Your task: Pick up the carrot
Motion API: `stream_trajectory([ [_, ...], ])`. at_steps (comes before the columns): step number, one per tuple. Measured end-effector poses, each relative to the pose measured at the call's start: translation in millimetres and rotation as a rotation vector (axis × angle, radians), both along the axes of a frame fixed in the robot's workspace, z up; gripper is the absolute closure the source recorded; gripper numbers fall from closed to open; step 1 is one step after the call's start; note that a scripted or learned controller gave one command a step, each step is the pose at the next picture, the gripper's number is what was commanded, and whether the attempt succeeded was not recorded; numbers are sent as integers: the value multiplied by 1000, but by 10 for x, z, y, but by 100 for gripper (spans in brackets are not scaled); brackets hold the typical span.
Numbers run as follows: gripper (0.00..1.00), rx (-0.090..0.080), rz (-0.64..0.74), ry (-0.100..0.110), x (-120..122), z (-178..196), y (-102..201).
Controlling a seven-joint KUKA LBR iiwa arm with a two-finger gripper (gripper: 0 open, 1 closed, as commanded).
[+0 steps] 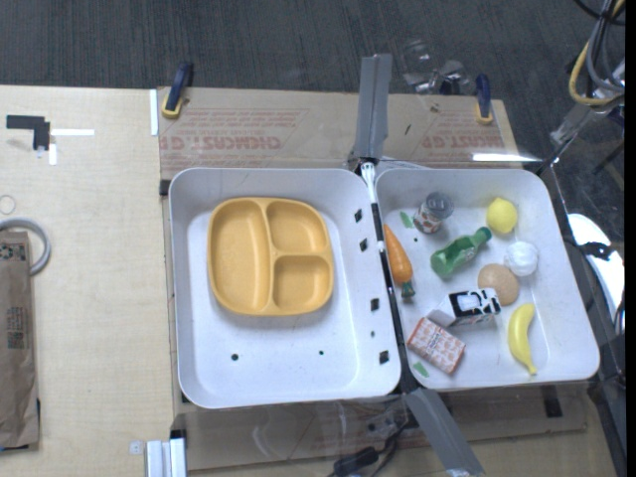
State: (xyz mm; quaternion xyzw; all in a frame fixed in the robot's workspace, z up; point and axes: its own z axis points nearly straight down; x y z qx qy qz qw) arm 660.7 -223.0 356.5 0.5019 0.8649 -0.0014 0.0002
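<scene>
— Carrot (397, 254): where does it lie?

— In the right bin (566, 266), hard against the left wall, its long axis running along that wall, green stub toward the near edge. Smooth, tapered, orange, like plastic.

— Neighbours?

— A green bottle (458, 252) just beside; a yellow divided plate (269, 256) sits in the left bin (189, 296).

— Gripper state?

— Cannot tell.

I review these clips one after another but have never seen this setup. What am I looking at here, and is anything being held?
One camera looks down at a slant on a bench with two shallow white bins. The left bin holds a yellow divided plate. The right bin holds toy food: the carrot to be picked up, lying along its left wall, a green bottle, a lemon, a banana, a small box and more. Nothing is lifted; every item rests in its bin.
</scene>
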Motion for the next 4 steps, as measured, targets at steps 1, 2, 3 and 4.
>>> stream_trajectory([
  [1,0,1,189,1,6,451,8],
  [2,0,0,414,-2,-96,695,4],
  [3,0,2,630,0,-89,821,6],
  [4,0,4,880,0,-71,818,65],
])
